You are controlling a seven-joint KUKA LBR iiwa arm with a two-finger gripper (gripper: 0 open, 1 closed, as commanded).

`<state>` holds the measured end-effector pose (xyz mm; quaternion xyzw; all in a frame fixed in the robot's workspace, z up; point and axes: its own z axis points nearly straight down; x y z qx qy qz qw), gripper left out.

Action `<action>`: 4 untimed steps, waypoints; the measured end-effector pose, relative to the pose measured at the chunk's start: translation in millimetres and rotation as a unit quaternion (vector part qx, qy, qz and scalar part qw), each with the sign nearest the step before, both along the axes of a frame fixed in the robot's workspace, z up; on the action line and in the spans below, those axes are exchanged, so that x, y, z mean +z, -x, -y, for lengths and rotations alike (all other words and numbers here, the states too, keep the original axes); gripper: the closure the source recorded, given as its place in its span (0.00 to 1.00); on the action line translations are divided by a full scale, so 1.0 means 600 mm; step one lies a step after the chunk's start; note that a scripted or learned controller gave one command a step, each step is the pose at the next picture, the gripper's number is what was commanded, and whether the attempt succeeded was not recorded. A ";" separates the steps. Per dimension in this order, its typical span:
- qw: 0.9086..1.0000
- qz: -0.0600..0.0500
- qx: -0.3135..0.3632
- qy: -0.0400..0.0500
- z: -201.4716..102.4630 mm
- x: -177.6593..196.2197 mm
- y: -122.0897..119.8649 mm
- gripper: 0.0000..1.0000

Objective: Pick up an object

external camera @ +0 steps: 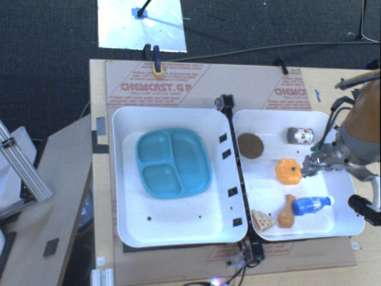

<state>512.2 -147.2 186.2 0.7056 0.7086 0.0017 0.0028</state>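
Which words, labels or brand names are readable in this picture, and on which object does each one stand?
"CHEMCAST GP": red print on the protective sheet under the bins, left part.
The same red print on the sheet's right part: only partly readable.
Small can label: too small to read.
Blue bottle: no readable text.

You face robot lab: two shallow white plastic bins (178, 231) on wooden bench (196, 79), dark carpet floor (47, 40), aluminium rail (24, 165) at side.

Pincer (309, 165) beside orange pumpkin toy (288, 171), right bin (342, 216)
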 end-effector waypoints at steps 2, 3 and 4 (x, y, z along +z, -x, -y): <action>1.000 -0.001 0.003 -0.001 -0.090 0.116 -0.047 1.00; 1.000 -0.001 0.003 -0.001 -0.181 0.122 -0.079 1.00; 1.000 -0.001 0.003 -0.001 -0.265 0.102 -0.124 1.00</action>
